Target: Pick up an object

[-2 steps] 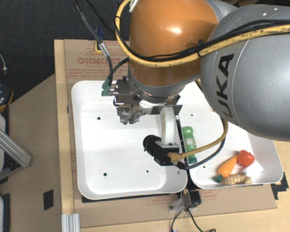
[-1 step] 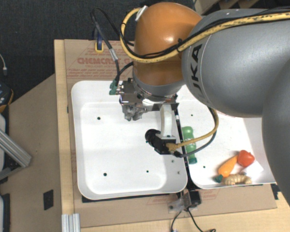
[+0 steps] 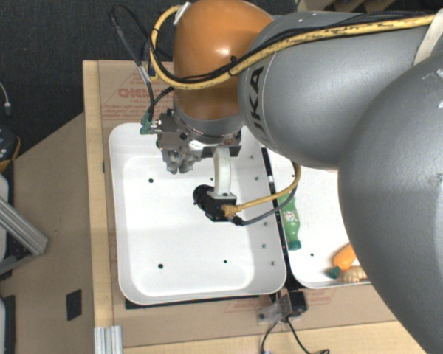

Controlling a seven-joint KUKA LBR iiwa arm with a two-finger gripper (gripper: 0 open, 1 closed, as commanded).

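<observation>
The objects on offer lie in the right bin (image 3: 317,216). A green, bottle-shaped item (image 3: 291,227) rests lengthwise just beside that bin's left wall, close to the line where the two bins meet. Further right, near the bin's front edge, sits a small orange object (image 3: 344,256), partly hidden behind the arm. Just in front of it lies a tan piece with a green end (image 3: 347,274), too small to name with any certainty. None of these is touched by the robot. The gripper (image 3: 179,162) hangs over the rear part of the left bin (image 3: 133,220), well apart from all three objects, and points down toward the white floor of that bin. Nothing can be seen held in it, and from this angle it cannot be told whether it stands open or closed. Above it rises the rounded orange band (image 3: 210,43) of the wrist, and the thick grey arm (image 3: 340,87) stretches off toward the upper right, covering much of the right bin. Both bins sit on a brown cardboard sheet (image 3: 103,198) with red printing near its far edge.
</observation>
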